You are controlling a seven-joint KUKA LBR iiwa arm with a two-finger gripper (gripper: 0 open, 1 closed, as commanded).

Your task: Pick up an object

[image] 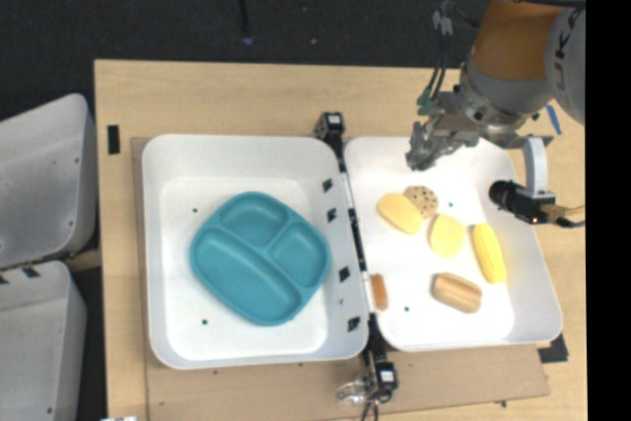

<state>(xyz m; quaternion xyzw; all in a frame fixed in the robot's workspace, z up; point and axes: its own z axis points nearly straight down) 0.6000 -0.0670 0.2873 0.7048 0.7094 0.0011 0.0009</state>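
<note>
My gripper hangs over the back of the right bin, just above and behind a speckled cookie. A pale yellow oval piece lies against the cookie's left side. Further right are a yellow round piece and a corn cob. A brown bread roll sits toward the front. A small orange piece lies by the bin's left wall. Nothing shows between the gripper's tips.
The left bin holds a teal divided plate. A black clip sits at the back where the two bins meet. Bare bin floor lies along the right bin's front edge.
</note>
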